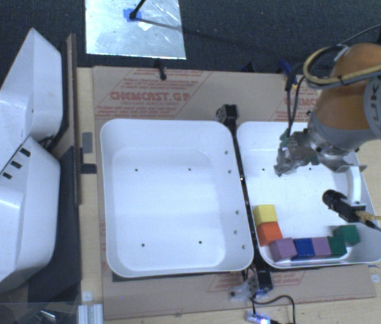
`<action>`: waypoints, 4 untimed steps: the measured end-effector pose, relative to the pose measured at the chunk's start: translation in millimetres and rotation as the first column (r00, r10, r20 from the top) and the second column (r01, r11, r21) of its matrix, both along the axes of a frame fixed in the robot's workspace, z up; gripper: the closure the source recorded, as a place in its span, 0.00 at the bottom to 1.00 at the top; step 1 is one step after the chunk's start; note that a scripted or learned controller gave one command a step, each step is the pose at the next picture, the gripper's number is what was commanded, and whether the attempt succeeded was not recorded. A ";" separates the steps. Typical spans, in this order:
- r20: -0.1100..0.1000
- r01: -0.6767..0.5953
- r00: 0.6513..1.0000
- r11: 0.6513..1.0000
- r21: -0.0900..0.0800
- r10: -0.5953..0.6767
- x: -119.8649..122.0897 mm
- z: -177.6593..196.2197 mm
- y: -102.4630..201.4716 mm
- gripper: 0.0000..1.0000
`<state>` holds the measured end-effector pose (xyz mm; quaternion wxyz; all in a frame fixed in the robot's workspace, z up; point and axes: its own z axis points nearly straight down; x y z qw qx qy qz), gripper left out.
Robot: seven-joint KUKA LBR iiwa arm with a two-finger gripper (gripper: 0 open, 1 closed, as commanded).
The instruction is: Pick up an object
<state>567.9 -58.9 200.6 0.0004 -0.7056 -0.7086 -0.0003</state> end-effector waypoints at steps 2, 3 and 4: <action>0.001 0.000 1.000 1.000 0.000 0.000 -29.7 22.5 85.2 1.00; 0.001 -0.001 1.000 1.000 0.001 0.001 -43.9 34.2 131.9 1.00; 0.001 0.004 1.000 1.000 -0.001 -0.004 -43.7 33.8 129.6 0.00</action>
